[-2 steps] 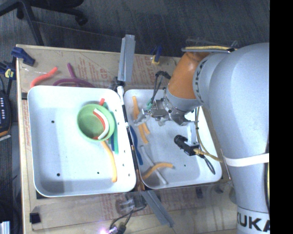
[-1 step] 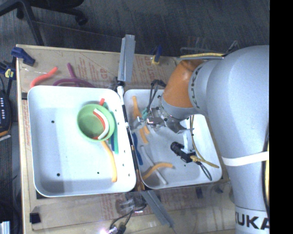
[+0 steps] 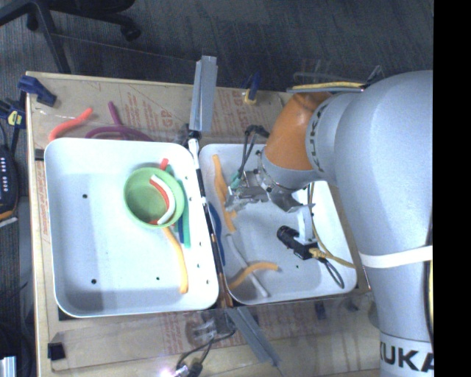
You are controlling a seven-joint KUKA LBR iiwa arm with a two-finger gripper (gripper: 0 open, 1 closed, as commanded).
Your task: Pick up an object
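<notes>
Robotics lab or test cell: a big grey KUKA-branded industrial arm with an orange band (image 3: 383, 191) reaches over a bare plywood bench (image 3: 140, 99) carrying two shallow white plastic bins (image 3: 81, 243). Blue clamps (image 3: 33, 87) grip the bench edge, loose cables (image 3: 195, 357) trail at the front, and dark carpet floor with black office-chair legs (image 3: 110, 18) lies beyond.

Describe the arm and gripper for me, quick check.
The arm is bulky, rounded and light grey, with an orange band above the wrist and black "KUKA" lettering low on its base. The gripper is a small metallic assembly. A yellowish cable runs over the arm's top.
</notes>
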